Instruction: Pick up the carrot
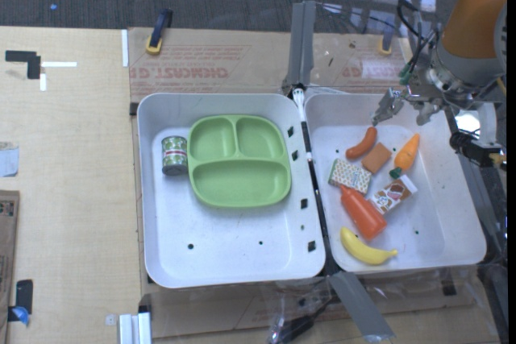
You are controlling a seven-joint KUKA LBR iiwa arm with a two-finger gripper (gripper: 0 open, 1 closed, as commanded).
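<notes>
Banana (367,247) lies nearest; beyond it the carrot (406,153), seemingly light, rigid, smooth plastic, best gripped mid-body, rests below the spread, empty tool (401,103).

Bright, even overhead light; soft shadows, slight blur.

The arm (474,20) is mostly a fat, rounded orange band up top with grey casing around it, and a lighter grey ring under the orange. Black cables (419,24) loop down the left side of it toward the wrist. The gripper (393,105) end is bare silvery metal, kinda spindly with thin brackets and small fittings.
</notes>
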